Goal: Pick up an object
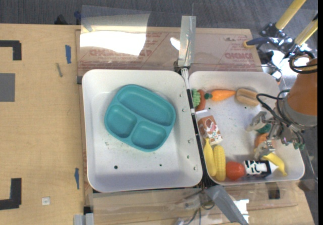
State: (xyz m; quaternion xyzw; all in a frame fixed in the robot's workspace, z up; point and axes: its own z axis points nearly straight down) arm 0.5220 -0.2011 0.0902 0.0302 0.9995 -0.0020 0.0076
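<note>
There are two white bins on the wooden surface (35, 133). The left bin (96, 168) has one teal plate (140, 117) in it, and the plate has three sections.

The right bin (229, 118) holds the toy food. At about 12 o'clock in this bin lie one orange carrot (222, 95) and, just beside it, one tan bread roll (247, 96). One small green and red toy (197, 98) sits at the carrot's left end. Lower down, near the wall between the two bins, there is one little picture card (210, 129). At about 7 o'clock lie one yellow banana (208, 154) and one yellow corn cob (219, 161), touching side by side. Next to them, along the bottom, are one red tomato (233, 170), one black and white toy (258, 167) and one more yellow piece (276, 162).

The gripper (267, 135) is at about 3 o'clock in the right bin, low over a small orange and green toy (261, 130). I cannot tell if it is apart, together or clamped on something, because the wires and metal parts hide it.
</note>
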